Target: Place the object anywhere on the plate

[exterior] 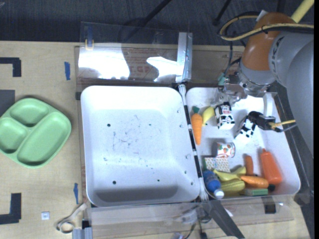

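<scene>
Camera view: we found the green plate [34,132] bare on the bench, well left of both bins. The gripper [230,94] hung over the right bin's [289,156] toys (claw state: cannot tell). We judged placing not yet begun.

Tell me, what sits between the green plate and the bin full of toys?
In the camera view, the left white bin lies between the green plate and the right bin of toys, with a strip of wooden bench beside the plate.

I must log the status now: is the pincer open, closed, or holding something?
Pincer: cannot be told; it hangs over the right bin, above the toys.
</scene>
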You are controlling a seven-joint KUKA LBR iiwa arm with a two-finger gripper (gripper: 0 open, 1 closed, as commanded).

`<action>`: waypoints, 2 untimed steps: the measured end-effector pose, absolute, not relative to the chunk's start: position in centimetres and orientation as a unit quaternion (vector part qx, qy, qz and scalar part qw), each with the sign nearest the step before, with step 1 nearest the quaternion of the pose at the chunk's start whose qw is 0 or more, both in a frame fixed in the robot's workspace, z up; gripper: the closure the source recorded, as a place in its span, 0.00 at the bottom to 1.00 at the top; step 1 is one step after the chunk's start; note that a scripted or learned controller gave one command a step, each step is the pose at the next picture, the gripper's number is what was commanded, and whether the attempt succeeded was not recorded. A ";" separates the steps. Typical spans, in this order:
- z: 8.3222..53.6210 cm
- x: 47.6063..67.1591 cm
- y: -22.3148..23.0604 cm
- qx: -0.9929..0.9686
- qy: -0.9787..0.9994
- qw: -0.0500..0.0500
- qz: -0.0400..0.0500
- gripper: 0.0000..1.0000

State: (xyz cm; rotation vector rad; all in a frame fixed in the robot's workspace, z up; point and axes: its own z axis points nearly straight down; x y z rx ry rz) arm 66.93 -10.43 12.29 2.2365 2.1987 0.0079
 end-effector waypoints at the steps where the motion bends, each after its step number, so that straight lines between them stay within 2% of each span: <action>1: 13.4 67.0 -10.3 0.712 0.702 0.004 0.003 1.00; 2: 11.2 66.9 -14.1 0.720 0.694 0.001 0.001 1.00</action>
